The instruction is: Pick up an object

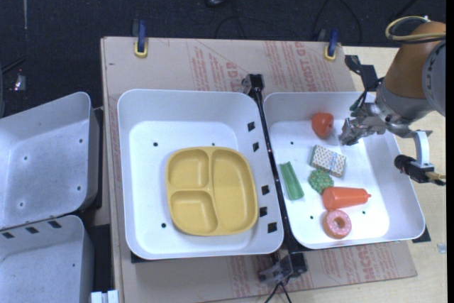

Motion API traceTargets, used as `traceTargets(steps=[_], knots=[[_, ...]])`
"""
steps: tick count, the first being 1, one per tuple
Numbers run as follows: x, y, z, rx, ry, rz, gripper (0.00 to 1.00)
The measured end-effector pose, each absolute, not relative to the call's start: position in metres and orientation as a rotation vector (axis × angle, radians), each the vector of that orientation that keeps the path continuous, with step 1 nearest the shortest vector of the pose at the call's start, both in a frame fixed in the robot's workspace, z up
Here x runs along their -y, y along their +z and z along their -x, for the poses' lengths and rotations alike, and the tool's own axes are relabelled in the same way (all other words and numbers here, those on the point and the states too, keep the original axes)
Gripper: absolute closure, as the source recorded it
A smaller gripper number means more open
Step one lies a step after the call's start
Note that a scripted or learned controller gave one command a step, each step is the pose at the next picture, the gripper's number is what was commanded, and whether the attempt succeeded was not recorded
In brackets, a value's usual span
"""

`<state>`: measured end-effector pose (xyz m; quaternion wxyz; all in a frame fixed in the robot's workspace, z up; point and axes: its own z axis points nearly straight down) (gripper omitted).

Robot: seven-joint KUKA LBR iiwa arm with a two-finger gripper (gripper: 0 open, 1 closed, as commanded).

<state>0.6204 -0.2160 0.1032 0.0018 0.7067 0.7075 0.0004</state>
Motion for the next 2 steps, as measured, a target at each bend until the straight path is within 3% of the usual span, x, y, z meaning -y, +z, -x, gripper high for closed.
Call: traceTargets(steps=[2], knots=[[0.218, 0.215, -0.629, -2.219, 0.005, -2.213, 1.00]])
